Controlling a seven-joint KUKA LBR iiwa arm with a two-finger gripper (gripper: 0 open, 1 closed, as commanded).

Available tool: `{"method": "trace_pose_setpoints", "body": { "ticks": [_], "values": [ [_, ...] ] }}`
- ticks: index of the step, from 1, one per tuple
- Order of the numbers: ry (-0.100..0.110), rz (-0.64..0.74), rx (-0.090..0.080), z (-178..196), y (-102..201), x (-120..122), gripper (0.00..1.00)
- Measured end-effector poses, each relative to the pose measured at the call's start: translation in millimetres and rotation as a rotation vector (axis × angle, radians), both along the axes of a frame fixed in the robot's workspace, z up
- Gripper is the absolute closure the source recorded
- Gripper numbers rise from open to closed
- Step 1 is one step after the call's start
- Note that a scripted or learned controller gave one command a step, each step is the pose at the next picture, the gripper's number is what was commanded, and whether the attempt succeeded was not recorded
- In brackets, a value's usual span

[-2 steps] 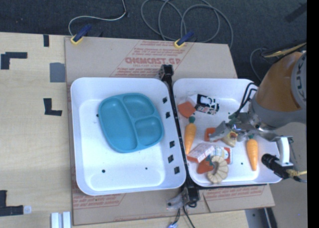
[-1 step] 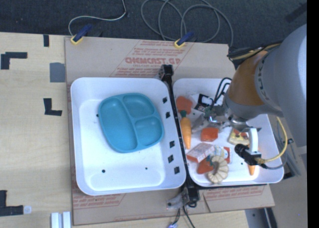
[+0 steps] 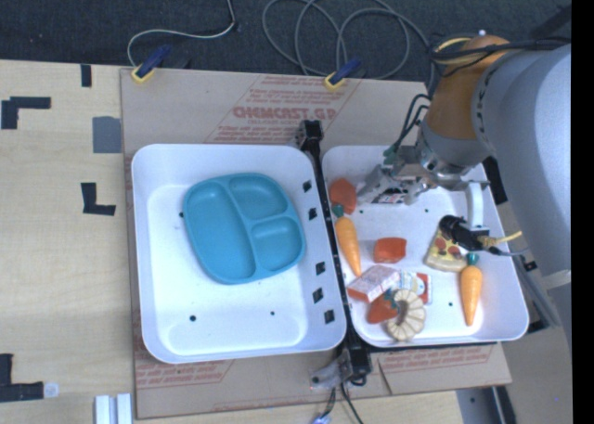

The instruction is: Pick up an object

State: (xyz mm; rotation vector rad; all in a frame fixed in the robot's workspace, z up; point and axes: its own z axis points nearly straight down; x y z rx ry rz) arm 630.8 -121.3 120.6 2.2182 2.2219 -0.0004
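**Gripper low at right bin's far edge**

The arm bends in from the right. The plate lies in the left bin. Two carrots run far-to-near: one by the right bin's left edge, one near its right edge. The gripper hangs beside a tomato.

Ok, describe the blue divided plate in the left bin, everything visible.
The blue divided plate looks like smooth light-blue plastic with rounded corners and three compartments: one large, two smaller. It lies flat and face up, turned at a slant, in the upper middle of the left bin. It rests on the bin's white floor, and nothing else touches it.
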Motion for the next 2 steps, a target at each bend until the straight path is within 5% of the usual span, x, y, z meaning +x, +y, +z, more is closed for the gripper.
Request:
{"method": "trace_pose_setpoints", "body": {
  "ticks": [1,2],
  "values": [
    [0.061,-0.011,0.019,-31.7,-19.5,29.3,0.00],
    [0.001,-0.001,0.001,60.8,4.3,-48.7,0.00]
  ]
}}
